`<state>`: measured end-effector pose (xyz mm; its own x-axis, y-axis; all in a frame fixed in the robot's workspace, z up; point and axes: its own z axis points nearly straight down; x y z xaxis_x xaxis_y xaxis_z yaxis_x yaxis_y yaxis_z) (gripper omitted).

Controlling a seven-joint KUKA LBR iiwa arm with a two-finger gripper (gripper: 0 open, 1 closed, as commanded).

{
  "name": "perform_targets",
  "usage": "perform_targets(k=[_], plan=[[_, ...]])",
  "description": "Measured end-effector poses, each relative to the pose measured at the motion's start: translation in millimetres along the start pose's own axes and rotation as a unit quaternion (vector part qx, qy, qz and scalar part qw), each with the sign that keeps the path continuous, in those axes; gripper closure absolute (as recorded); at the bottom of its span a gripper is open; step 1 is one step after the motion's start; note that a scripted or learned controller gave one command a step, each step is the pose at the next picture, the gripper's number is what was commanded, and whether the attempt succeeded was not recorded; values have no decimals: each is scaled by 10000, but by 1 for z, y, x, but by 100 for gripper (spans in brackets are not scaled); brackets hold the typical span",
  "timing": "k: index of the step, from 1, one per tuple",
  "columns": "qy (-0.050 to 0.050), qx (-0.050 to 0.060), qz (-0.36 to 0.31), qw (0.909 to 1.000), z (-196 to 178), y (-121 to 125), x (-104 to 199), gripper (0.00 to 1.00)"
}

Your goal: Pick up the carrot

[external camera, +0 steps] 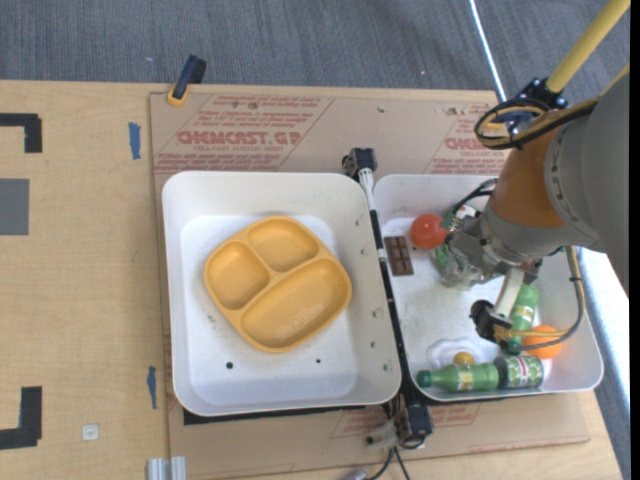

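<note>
The gripper is hovering in the right bin near the tomato (I cannot tell its grip state). The carrot is lying at lower right, so approach is underway; next, shifting over it.

2 white bins, 1 yellow divided plate, 2 green bottles, 1 tomato

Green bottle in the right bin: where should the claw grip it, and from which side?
The green bottle: probably from above, at the labelled body, closing across its width. It lies on its side along the right bin's near wall, neck pointing left.
</note>
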<state>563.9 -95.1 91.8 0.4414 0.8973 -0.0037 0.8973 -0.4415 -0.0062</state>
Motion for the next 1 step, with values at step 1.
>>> perform_targets(k=[1], plan=[[-2,10,1274,9919,-88,-74,9,100]])
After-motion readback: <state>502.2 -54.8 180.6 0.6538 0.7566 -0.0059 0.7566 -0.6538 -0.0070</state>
